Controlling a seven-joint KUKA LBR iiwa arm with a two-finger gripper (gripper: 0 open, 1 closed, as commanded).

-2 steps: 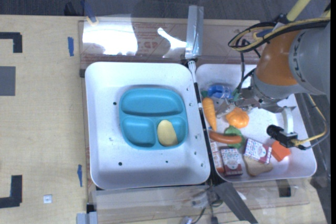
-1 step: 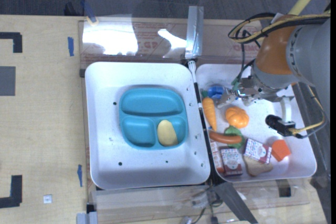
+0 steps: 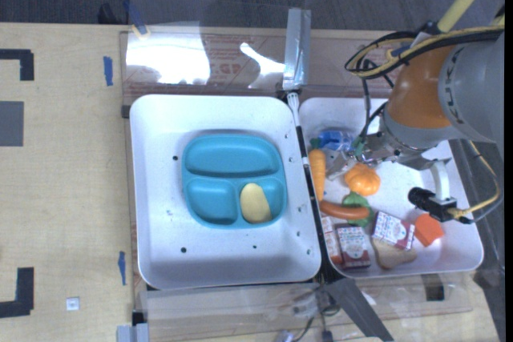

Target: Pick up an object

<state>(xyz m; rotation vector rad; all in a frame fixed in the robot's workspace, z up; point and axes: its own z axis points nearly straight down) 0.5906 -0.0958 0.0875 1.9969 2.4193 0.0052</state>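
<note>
The gripper (image 3: 358, 158) is low in the right bin (image 3: 469, 256), at its far left among crowded toys — whether it grips anything, I cannot tell. An orange pepper (image 3: 362, 179) sits just below it, a carrot (image 3: 318, 171) to the left, packets nearer. In the left bin a blue tray (image 3: 210, 164) holds a yellow lemon (image 3: 255, 203) — clear of the arm

Arm (image 3: 449, 92) reaches leftward, gripper (image 3: 358, 158) lowered, seemingly just open.

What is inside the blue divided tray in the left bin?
The blue tray holds one yellow, egg-shaped object, lying in its lower right compartment. Its two other compartments show only blue bottom. What is under the yellow object is covered.
</note>
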